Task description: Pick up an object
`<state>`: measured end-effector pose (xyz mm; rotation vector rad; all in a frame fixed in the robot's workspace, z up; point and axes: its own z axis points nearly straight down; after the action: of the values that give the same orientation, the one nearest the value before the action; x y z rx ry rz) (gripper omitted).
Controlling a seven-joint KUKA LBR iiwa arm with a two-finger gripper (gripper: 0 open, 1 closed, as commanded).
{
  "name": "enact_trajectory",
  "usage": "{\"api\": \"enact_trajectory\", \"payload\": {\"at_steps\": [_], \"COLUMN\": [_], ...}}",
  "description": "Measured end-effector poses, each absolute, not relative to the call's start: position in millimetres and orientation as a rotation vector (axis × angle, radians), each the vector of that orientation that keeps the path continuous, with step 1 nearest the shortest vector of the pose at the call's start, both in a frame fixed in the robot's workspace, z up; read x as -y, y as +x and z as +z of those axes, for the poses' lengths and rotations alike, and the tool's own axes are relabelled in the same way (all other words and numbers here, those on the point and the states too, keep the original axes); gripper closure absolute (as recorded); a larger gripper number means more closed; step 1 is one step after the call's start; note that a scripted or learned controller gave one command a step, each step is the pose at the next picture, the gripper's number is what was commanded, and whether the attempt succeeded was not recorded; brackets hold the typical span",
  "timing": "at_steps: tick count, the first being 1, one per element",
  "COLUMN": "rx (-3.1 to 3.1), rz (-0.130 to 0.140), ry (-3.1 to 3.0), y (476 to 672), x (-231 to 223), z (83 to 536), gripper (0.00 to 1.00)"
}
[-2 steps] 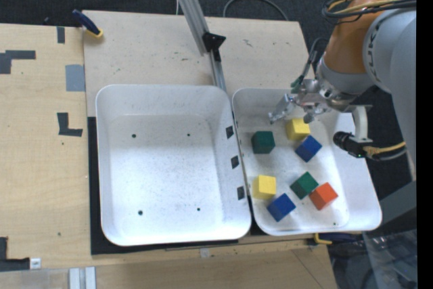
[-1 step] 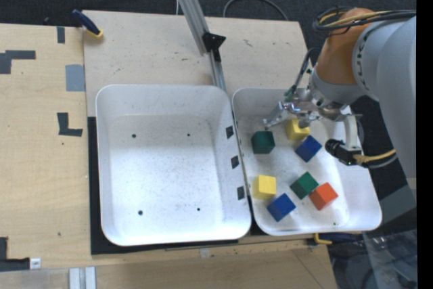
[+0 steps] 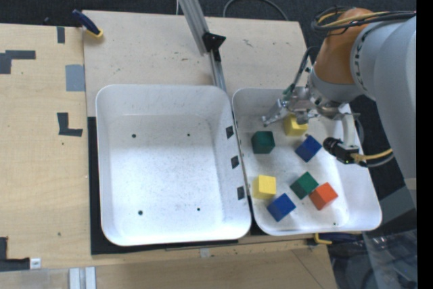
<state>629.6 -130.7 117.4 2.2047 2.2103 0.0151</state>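
Judgement only: treating the yellow cube (image 3: 295, 126), lying near the far edge of the right bin (image 3: 356, 194) just under the gripper (image 3: 292, 110), as light, stiff and slightly slick, favouring opposite flat faces, being unable to tell whether that gripper is spread or closed.

Yellow cube (image 3: 295, 125), right bin's upper part, under gripper (image 3: 292, 110)

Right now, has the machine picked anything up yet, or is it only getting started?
Nothing looks lifted yet. The tool is down in the right bin, right at a yellow cube near the far side, so a grab seems under way. I can't tell whether it has a hold. The grab and lift remain. The other cubes, like the orange cube, lie loose.
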Motion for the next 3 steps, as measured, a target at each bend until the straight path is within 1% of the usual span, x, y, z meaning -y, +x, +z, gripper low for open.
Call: {"api": "enact_trajectory", "payload": {"at_steps": [1, 2, 3], "rx": [-2.211, -2.220, -2.223], "rz": [0.017, 0.004, 0.004], "ry": [2.202, 2.217, 2.216], "y": [630.2, 635.5, 636.1], "x": [130.3, 137.3, 126.7], "z": [126.3, 185.9, 235.0], "gripper": [1.00, 1.00, 1.00]}}
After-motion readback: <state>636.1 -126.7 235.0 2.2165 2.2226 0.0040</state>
